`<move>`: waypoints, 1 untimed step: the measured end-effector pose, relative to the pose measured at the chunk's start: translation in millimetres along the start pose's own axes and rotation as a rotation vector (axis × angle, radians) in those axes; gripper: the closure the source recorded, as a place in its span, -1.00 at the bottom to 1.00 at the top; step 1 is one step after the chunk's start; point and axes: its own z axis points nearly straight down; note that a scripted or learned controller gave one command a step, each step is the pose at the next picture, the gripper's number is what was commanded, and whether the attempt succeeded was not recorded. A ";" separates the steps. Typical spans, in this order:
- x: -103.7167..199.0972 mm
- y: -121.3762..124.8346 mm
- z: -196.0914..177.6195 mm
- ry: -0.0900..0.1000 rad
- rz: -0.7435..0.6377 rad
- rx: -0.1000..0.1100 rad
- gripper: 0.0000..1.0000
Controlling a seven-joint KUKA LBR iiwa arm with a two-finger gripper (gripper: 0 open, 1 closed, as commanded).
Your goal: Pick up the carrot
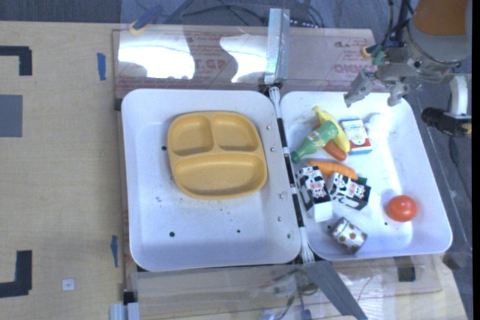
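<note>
Above the far edge of the right bin (431, 183), the fingers (360, 92) stand spread wide and hold nothing. The carrot (334, 169) lies well nearer, at the bin's middle, pointing left to right. It touches a green bottle (315, 142) on its far side and two black-and-white cartons (334, 187) on its near side. An orange ball (401, 207) sits apart to the right, with bare floor around it. The left bin (146, 183) carries a yellow divided plate (217, 154). Both bins rest on a wooden table (52, 161).
</note>
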 end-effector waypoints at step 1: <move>31.6 -18.9 108.3 -0.001 -0.231 -0.014 -1.00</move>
